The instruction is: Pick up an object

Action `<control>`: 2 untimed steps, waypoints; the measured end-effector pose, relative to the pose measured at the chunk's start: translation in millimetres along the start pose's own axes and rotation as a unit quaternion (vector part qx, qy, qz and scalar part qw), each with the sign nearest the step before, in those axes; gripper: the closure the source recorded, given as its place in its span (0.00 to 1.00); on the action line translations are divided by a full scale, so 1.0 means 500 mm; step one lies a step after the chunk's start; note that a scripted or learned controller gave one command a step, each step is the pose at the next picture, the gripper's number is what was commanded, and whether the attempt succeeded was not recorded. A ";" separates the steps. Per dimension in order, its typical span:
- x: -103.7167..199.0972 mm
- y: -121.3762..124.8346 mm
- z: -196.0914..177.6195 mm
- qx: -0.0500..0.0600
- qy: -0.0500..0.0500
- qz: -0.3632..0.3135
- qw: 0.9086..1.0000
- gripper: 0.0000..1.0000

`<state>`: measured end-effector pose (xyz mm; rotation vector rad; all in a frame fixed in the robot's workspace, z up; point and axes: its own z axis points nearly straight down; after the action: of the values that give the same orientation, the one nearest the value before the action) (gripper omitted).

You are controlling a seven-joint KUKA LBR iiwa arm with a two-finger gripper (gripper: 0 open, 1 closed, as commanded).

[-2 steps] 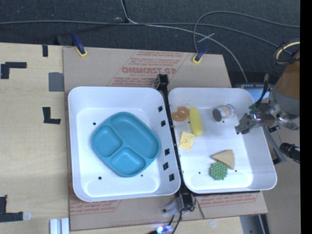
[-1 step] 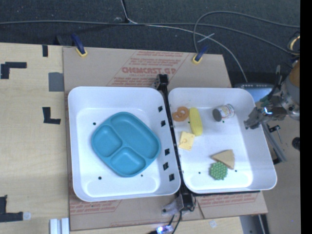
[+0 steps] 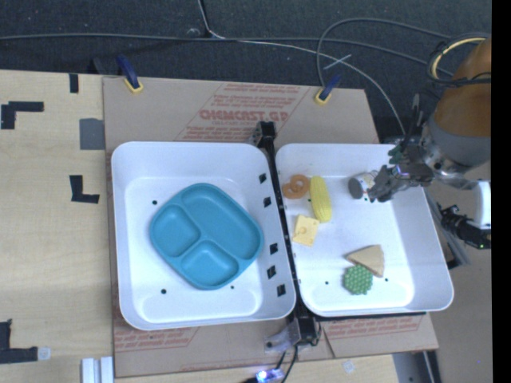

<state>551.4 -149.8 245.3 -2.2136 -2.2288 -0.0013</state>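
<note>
The right bin holds several small food toys: an orange ring, a yellow corn cob, a pale yellow cheese cube, a tan bread wedge and a green broccoli piece. My gripper hangs over the upper right part of this bin, to the right of the corn cob and above the bread wedge. A small grey shape shows at its tip; whether that is an object or part of the fingers is unclear.
The left bin holds a blue divided tray. A black divider runs between the bins. Cables arc over the dark area behind the bench. Two clamps pin the cardboard base at the back.
</note>
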 end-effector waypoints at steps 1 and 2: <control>0.104 0.024 -0.013 0.000 0.000 0.000 1.000 1.00; 0.219 0.047 -0.020 0.001 0.001 0.000 1.000 1.00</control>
<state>574.3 -39.9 255.3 -2.2115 -2.2285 -0.0014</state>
